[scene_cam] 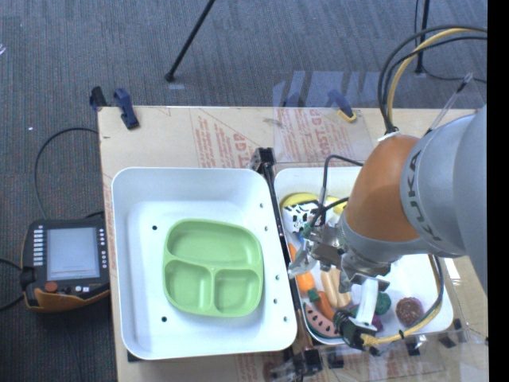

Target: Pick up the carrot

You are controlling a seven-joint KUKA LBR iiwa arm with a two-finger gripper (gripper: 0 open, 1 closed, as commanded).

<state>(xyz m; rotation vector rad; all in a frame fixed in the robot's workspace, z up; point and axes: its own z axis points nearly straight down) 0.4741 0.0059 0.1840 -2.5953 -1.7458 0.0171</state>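
The carrot (pixel 314 298), a small orange piece with a green top, lay in the right bin (pixel 442 313) near its left wall, among other toy food: a watermelon slice (pixel 320 320) just below it, a pale stick-shaped piece (pixel 329 282) beside it, and a brown round thing (pixel 409 309) well off to the right. The gripper (pixel 334 269) hung low over this pile, close above the carrot, but the wrist hid its tips, so I could not tell whether it was released or clenched, and nothing showed in its grasp. The left bin (pixel 131 213) held a green divided plate (pixel 213 267). By my reading, the reach was in hand; the next move called for closing squarely on the carrot amid the clutter.
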